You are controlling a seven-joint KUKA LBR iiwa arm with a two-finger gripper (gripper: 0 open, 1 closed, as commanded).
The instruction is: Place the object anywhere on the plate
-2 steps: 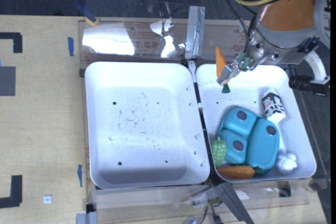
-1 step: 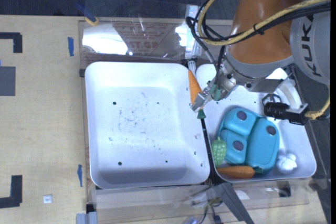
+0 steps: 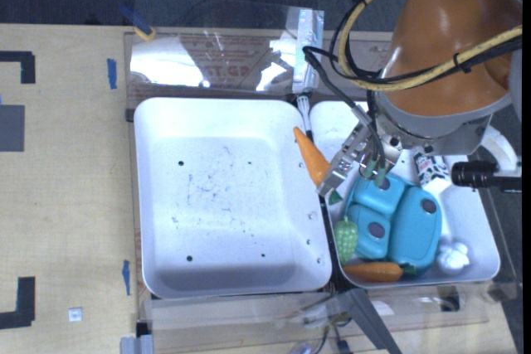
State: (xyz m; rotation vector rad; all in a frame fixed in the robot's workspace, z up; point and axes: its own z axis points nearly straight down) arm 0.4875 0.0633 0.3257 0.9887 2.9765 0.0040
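A: What is the camera view showing on the surface [image 3: 58, 178]?

B: Two shallow white bins are sitting side by side. The left bin [image 3: 228, 195] is lying wide in the middle, with faint blue marks on its floor. The right bin [image 3: 477, 253] is lying partly under the arm [image 3: 448, 46], which is reaching in from the right with its orange band on top.

A: Where is the claw [image 3: 353, 162] hanging?

B: It is hanging over the inner edge of the right bin, near the wall between the two bins. Its metal fingers [image 3: 340, 170] are pointing down and to the left. I cannot tell if they are apart or together.

A: And the object?

B: An orange carrot-like piece [image 3: 311, 157] is leaning on the wall between the bins, just beside the fingers. I cannot tell if the fingers are touching it. In the right bin, two blue toy blocks [image 3: 398, 224] are lying close together, a small green piece [image 3: 346, 238] is lying beside them, a second orange piece [image 3: 373, 269] is lying at the near edge, and a white piece [image 3: 455, 259] is sitting in the corner.

A: And the plate?

B: I am not able to make out a plate with certainty.
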